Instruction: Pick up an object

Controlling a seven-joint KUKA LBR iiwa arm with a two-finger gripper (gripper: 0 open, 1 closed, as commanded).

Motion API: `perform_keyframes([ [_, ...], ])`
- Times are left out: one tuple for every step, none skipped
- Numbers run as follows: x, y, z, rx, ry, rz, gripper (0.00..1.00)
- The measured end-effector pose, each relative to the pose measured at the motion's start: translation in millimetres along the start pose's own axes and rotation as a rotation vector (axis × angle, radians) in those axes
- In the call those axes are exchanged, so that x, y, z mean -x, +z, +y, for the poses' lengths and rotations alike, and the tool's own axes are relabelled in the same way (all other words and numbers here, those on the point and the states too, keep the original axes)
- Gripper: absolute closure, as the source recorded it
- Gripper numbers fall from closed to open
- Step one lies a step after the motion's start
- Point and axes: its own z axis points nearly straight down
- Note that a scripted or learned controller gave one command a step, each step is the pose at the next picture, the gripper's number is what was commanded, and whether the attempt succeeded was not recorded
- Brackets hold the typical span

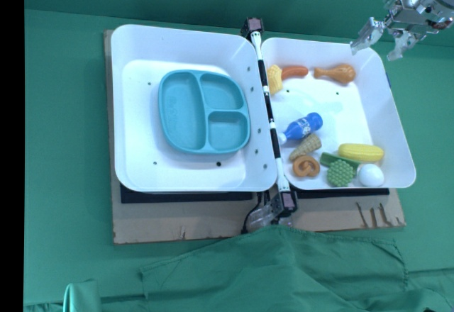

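At the upper right of the frame the gripper [384,37] hangs above the far corner of the right bin [397,137], fingers spread apart with nothing between them. Below it lie the toys — a chicken drumstick [336,73] near the top, a blue bottle [303,124] mid-bin, a yellow banana [361,152] and a white egg [370,175] lower right. The left bin [135,55] bears a teal divided plate [204,111].

The right bin's [397,135] upper middle lies bare, toys [339,159] crowding its lower end and top-left corner.
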Motion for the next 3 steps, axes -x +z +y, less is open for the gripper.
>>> perform_keyframes([
  [0, 0, 0, 0.000, 0.000, 0.000, 0.00],
  [2, 47, -10, -0.004, 0.000, 0.000, 0.00],
  [-5, 103, -12, -0.005, -0.001, 0.001, 0.00],
])
